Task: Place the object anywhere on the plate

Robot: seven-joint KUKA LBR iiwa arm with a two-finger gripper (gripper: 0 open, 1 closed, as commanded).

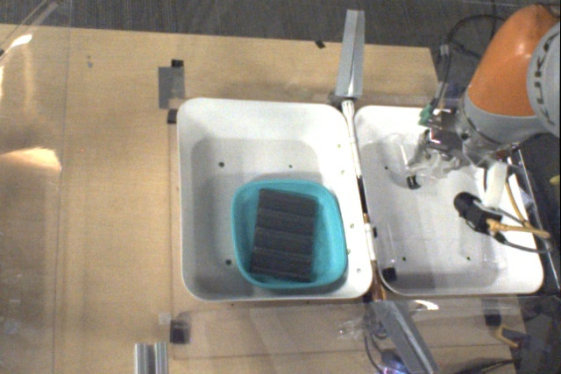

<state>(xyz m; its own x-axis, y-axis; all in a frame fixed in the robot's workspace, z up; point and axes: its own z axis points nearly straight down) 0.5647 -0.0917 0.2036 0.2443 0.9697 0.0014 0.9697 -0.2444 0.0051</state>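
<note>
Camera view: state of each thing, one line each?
Plate: teal, in the left bin, upright, holding the block.
Block: dark, ridged, lying flat on the plate.
Left bin: holds the plate.
Right bin: arm over its top right.
Gripper: above the right bin, nothing seen held.

The grey arm reaches in from the right of the camera view, its orange band bulging at the upper right edge above the wrist. The wrist angles down and to the left, ending in the tool, which hangs low with its tip pointing down-left. Dark cables trail from the arm's lower side.
</note>
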